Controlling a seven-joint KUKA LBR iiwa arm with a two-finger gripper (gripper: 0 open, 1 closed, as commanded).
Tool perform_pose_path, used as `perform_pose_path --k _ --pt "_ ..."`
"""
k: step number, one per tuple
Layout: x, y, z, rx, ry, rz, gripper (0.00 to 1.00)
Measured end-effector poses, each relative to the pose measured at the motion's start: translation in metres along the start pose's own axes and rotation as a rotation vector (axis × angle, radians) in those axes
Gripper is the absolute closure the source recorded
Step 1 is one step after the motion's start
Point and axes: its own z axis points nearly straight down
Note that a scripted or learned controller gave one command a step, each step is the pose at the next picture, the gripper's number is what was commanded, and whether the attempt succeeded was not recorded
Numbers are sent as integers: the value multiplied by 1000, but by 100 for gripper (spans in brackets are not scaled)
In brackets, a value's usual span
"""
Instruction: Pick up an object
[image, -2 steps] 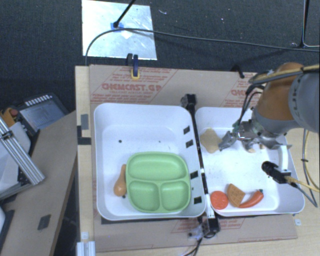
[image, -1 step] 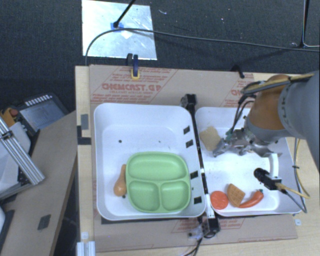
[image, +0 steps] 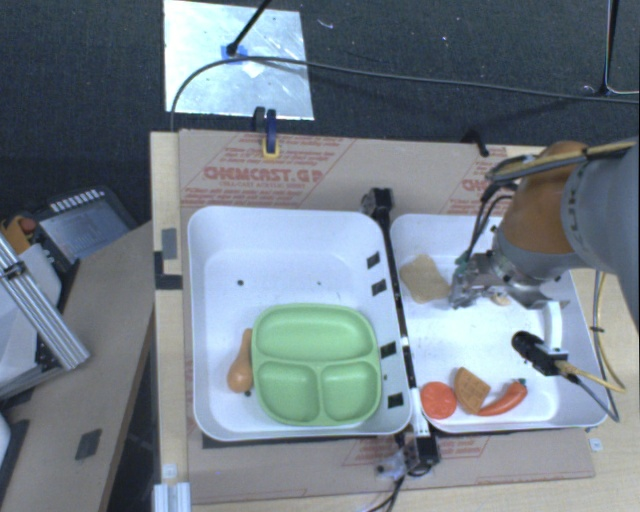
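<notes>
Currently: gripper (image: 468, 292) is hanging low in the right bin (image: 470, 345), centre-right of frame, grip state not discernible, just beside the tan slice (image: 424, 278); a clean pick is calling for centring over that flat piece.

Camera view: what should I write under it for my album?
The robot's hand reaches into the right bin beside a tan slice; a green plate sits in the left bin.

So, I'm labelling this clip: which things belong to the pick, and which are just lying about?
Job: tool over the right bin; there, tan slice, red disc, tan wedge, red chili; in the left bin, green divided plate, tan pear-shaped piece.
Lying about: clamp, foil sheet, cardboard sheet.
</notes>
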Motion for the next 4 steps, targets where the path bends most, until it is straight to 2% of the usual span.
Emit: perform_pose_path --k 3,4 --pt "-3 -6 -180 -6 -1 -3 100" --pt "48 -19 -182 0 2 -8 100"
